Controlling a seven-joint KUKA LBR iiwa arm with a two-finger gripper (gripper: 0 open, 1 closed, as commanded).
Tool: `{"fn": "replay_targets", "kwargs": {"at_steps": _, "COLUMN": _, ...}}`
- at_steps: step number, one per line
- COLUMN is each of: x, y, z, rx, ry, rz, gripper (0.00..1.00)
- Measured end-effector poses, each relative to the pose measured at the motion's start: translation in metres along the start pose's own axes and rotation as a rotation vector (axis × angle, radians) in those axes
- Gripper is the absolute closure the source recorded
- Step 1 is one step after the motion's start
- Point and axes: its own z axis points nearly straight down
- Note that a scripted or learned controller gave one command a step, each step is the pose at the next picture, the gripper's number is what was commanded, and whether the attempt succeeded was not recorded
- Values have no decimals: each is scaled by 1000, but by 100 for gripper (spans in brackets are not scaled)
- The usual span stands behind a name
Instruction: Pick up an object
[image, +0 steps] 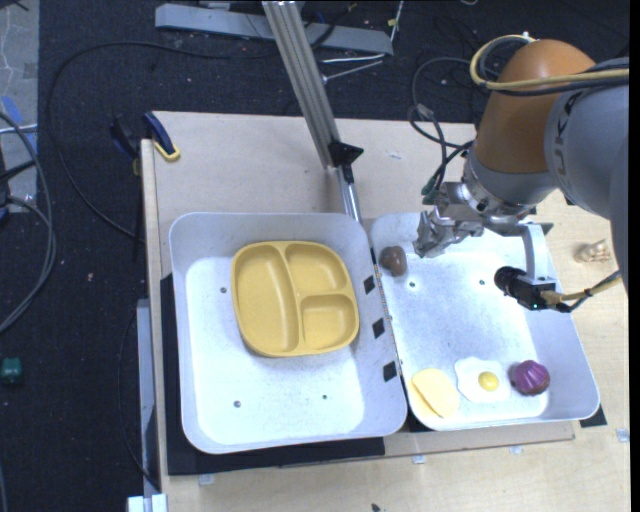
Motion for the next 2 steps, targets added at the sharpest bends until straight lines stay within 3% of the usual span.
{"fn": "replay_targets", "kwargs": {"at_steps": 1, "x": 43, "y": -5, "z": -1, "rx": 1, "ry": 1, "rz": -1, "gripper": 100}}
{"fn": "replay_targets", "kwargs": {"at_steps": 2, "x": 107, "y": -9, "z": 4, "rx": 1, "ry": 1, "rz": -2, "gripper": 100}}
